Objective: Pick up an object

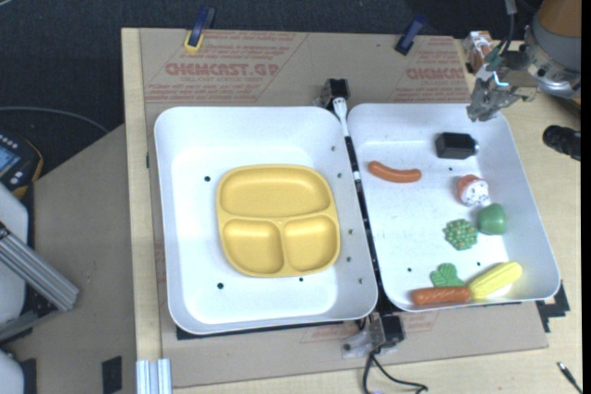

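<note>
Nearest the camera, along the front edge of the right bin (522, 189), lie a yellow corn cob (497, 279) and an orange carrot (441, 295), touching end to end, with a green leafy piece (445, 274) just behind the carrot. No single object is named by the task; the likeliest candidate, by proximity to the gripper, is the small black block (455, 144) resting flat near the bin's rear, well apart from its neighbours. Judged from its look, the block is light, rigid and boxy, with flat parallel sides that should take a two-finger pinch across its short width without slipping. Further items in this bin: a sausage (395, 172) to the block's left, a red-and-white piece (473, 190), a green ball (492, 219) and a broccoli floret (461, 233); the rounded ones would likely roll under pressure. The gripper (484, 102) hangs over the rear rim of the right bin, just beyond the block, with nothing visibly between its fingers; whether they are spread or closed cannot be made out at this resolution. The left bin (175, 198) holds a yellow divided tray (277, 219), set near its centre.
</note>
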Controlling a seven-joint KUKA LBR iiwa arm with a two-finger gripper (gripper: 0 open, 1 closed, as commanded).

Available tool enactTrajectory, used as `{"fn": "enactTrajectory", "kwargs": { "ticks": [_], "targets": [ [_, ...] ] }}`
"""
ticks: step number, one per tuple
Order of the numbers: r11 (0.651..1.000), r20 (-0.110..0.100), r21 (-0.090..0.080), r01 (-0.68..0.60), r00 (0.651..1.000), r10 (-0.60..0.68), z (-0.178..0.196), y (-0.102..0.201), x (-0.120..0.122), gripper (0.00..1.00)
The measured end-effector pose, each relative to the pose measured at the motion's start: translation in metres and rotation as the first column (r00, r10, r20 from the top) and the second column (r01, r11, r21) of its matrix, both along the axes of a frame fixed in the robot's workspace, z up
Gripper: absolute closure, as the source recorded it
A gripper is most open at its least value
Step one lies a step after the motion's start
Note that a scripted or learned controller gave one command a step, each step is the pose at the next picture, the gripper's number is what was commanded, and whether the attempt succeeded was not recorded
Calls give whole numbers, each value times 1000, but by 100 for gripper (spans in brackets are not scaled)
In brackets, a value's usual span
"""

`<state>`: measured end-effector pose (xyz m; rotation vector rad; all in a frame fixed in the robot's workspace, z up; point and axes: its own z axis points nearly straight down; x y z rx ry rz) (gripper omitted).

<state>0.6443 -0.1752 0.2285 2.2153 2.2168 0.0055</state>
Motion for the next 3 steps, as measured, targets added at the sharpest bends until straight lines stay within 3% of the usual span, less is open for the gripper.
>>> {"fn": "enactTrajectory", "kwargs": {
  "ticks": [3],
  "targets": [
    [1000,-12,5,-3,1000,3,0,136,-91,100]
  ]
}}
